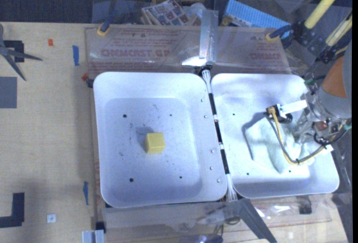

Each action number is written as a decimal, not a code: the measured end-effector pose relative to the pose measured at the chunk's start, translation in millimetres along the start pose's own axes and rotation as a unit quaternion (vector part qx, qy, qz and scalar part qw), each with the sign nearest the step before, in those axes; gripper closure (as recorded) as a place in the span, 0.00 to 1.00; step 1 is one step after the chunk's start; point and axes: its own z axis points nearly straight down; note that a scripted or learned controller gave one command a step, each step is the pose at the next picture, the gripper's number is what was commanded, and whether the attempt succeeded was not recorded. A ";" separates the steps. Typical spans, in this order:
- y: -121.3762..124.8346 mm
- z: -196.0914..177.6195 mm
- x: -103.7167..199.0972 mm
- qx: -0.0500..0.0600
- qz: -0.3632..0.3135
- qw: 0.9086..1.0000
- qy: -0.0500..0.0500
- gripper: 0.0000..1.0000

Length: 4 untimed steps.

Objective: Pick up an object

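Item one, left bin (112, 96): a shallow white tray on the wooden surface (45, 124), holding one small yellow block (155, 143) that lies near the middle of its floor, apart from every wall. Item two, right bin (240, 91): a matching white tray touching the first along a central seam. Over its right half sits the hand (305, 130) of the grey arm (335, 91), draped with yellow cable; whether it is open or closed cannot be told, and it is well apart from the block.
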 end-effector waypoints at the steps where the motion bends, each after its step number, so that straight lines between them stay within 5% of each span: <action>1: -12.9 -0.8 -71.5 0.001 -0.008 1.000 0.000 1.00; 2: -21.6 -0.2 -5.4 -0.005 -0.001 1.000 0.001 1.00; 3: -7.4 -0.8 -43.0 0.001 -0.009 1.000 0.001 1.00; 4: -55.7 -0.3 6.7 -0.005 -0.033 0.999 0.001 1.00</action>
